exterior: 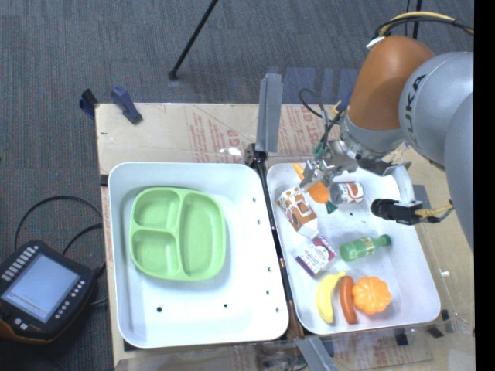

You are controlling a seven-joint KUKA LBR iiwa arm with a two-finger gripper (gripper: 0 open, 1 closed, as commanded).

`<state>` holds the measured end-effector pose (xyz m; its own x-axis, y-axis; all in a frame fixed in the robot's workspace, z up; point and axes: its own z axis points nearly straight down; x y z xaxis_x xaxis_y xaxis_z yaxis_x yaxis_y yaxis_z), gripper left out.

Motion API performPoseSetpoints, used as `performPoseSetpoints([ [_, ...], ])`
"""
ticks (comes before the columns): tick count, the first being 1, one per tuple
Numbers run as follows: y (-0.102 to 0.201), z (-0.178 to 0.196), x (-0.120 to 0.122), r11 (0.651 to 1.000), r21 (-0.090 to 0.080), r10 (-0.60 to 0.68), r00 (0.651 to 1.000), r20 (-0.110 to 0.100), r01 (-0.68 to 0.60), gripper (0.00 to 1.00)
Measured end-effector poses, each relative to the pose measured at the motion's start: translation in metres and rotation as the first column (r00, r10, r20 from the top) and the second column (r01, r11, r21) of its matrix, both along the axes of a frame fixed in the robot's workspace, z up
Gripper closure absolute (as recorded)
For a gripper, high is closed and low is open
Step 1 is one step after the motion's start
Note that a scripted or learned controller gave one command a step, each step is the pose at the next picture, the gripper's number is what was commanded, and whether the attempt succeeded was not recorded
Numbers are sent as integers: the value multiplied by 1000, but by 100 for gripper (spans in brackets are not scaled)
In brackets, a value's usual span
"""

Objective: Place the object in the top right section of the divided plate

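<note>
From above, the green divided plate [179, 234] lies in the left bin [124, 315], with two small sections on its left side and one long section on its right. The right bin [421, 292] holds the loose things. The gripper [319, 178] hangs low over that bin's upper left part, the grey arm [433, 103] with its orange band reaching in from the right. Just below the gripper sits a small orange object [319, 192], touching or nearly touching the fingers, but whether it is held, and how far apart the jaws stand, I cannot tell. Beside it to the left lies a brown and white carton [297, 209], and to the right a red and white can [349, 193]. Lower down are a purple and white pouch [315, 255], a green bottle [363, 247] on its side, a banana [327, 297], a sausage [348, 300] and an orange pumpkin [370, 295], the last three close together.
</note>
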<state>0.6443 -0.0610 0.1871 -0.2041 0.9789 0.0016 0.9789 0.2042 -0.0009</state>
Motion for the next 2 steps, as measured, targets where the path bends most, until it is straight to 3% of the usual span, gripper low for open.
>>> performPoseSetpoints([
  [1, -24, 23, 0, 986, -2, -169, 986, -1, 169, 100],
  [2, -26, 12, -7, 1000, -1, -22, 1000, -2, 22, 100],
])
